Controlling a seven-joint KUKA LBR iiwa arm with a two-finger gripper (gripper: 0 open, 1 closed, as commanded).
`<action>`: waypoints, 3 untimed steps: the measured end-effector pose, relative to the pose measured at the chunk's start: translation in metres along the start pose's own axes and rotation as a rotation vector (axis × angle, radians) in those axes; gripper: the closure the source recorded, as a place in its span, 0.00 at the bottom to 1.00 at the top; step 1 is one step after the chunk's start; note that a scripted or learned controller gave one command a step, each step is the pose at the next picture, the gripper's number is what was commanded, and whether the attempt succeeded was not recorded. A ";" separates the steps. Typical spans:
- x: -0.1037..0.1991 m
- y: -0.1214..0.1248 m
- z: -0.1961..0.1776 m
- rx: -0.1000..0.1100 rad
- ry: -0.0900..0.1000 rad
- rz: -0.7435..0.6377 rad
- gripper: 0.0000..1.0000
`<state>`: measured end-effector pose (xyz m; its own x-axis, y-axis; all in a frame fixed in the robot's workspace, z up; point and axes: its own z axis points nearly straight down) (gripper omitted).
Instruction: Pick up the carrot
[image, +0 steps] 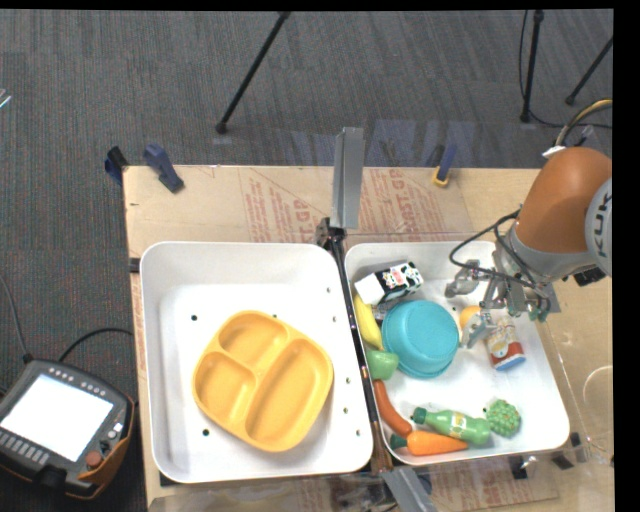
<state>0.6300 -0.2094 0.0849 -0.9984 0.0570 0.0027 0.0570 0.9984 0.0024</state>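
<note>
1. A yellow divided plate (263, 378) lies in the left bin (170, 270).
2. In the right bin (553, 385), the carrot (434, 444) lies at the front edge, touching a green bottle (454, 424).
3. A blue bowl (421, 337) sits mid-bin.
4. The gripper (497, 310) hangs over the bin's right part, well apart from the carrot; I cannot tell how its jaws stand.

Robot lab: tripod legs (255, 70), teach pendant (60, 425), carpet floor (100, 90).

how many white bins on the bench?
2. The left bin holds a yellow divided plate. The right bin holds the toys, including the carrot near its front edge.
</note>
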 end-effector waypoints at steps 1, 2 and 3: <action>-0.004 0.003 -0.015 0.001 -0.011 -0.006 1.00; 0.022 -0.003 -0.192 0.008 -0.021 -0.181 1.00; 0.024 -0.002 -0.184 0.002 -0.007 -0.181 0.00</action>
<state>0.6060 -0.2106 0.2687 -0.9924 -0.1232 -0.0043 -0.1232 0.9924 0.0003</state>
